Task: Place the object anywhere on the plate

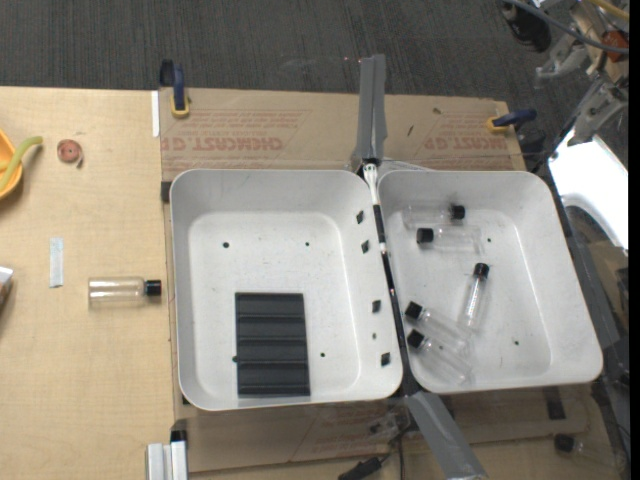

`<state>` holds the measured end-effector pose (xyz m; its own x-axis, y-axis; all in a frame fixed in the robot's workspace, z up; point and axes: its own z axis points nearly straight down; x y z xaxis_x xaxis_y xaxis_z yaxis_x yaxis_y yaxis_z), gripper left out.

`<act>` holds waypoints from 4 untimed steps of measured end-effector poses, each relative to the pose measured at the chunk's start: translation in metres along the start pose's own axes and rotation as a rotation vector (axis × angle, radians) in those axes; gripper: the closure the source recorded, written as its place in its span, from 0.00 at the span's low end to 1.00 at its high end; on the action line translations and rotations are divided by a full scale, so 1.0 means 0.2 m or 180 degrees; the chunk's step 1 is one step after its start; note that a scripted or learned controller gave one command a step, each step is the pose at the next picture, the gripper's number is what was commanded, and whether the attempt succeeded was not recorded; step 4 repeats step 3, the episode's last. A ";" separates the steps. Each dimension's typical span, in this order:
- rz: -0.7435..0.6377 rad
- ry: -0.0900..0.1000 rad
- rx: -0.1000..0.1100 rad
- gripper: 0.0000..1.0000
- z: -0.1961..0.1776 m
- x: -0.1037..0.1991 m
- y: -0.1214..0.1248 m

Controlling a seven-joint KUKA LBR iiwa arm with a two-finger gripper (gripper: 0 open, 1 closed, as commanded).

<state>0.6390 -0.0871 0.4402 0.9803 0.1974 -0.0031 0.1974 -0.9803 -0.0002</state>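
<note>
Upside-down, the cardboard (330, 133) behind both bins seems to read "CHEMCAST GP"; claw state I cannot tell.

We see the bench under even, fairly bright overhead light, with no hard shadows. The two white bins, the left bin (200, 268) and the right bin (540, 268), are the brightest areas and come close to washing out along their rims, yet their speckled floors stay readable. Soft, faint shading gathers inside their walls. The dark ribbed plate (270, 345) holds its detail without glare. The clear vials (470, 298) show small highlights and their outlines are hard for us to trace against the white. A white patch at the right edge is overexposed. Overall sharpness is moderate, with slight softness and grain; the dark carpet (250, 18) at top looks dimmer.
</note>
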 end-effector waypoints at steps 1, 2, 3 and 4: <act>-0.0251 -0.0013 0.0002 0.00 0.00 -0.19 0.37; -0.0007 -0.0010 0.0004 0.00 0.00 -0.48 0.59; -0.0007 -0.0009 0.0004 0.00 0.00 -0.82 0.49; -0.0007 -0.0009 0.0004 0.00 0.00 -0.82 0.49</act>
